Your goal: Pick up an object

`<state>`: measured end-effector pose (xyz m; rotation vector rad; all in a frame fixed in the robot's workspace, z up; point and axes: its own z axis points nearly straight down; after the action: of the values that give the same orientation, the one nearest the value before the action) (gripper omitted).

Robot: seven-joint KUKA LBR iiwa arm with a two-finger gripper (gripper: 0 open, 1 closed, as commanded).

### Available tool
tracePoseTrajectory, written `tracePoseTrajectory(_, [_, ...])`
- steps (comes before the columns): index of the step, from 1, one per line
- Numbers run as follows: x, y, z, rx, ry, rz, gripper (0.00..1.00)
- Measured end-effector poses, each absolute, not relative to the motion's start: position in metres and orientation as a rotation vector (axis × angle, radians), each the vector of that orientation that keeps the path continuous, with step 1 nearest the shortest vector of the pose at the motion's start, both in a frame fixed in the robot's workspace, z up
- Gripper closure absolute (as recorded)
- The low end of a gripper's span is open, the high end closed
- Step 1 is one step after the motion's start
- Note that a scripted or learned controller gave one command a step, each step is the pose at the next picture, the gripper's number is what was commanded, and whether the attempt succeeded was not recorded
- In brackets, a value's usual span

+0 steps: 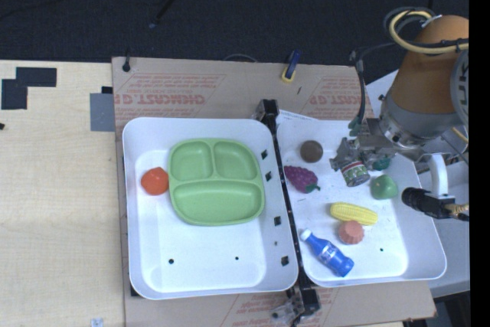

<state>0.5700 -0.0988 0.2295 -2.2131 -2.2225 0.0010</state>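
the arm point(429, 80) reaches over the right bin point(429, 260), with the tool point(354, 163) low at that bin's upper middle. just below the tool sits a small can point(357, 174), apparently touching it; whether the tool is apart, together, or clamped on the can cannot be told. candidate things lie in the right bin: brown ball point(311, 151), grapes point(301, 178), green piece point(383, 186), corn point(354, 213), pink piece point(351, 232), blue bottle point(328, 253). the left bin point(153, 256) holds a green tray point(215, 181) and a tomato point(155, 181). judgement: approach appears made; a confirmed grasp and lift remain outstanding.
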Motion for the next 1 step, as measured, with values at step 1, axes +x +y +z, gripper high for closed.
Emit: tracePoseTrajectory(1, [0.5677,-0.0677,0.2364,-2.215,-2.221,0.002,1.0])
